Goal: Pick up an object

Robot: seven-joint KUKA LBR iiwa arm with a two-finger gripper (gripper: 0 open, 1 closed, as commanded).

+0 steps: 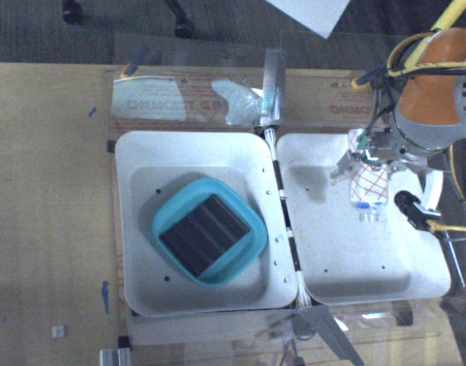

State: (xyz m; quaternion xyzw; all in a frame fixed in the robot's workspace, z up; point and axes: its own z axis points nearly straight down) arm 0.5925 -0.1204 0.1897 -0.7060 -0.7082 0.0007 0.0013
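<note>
a small red-checked pouch (369,187) is seen hanging below the gripper (367,157) over the right bin (332,273), apparently pinched at its top edge by nearly closed fingers, and is judged light, soft and floppy, so best held there.

One fixed camera looks slantwise down on both bins (141,147)
</note>
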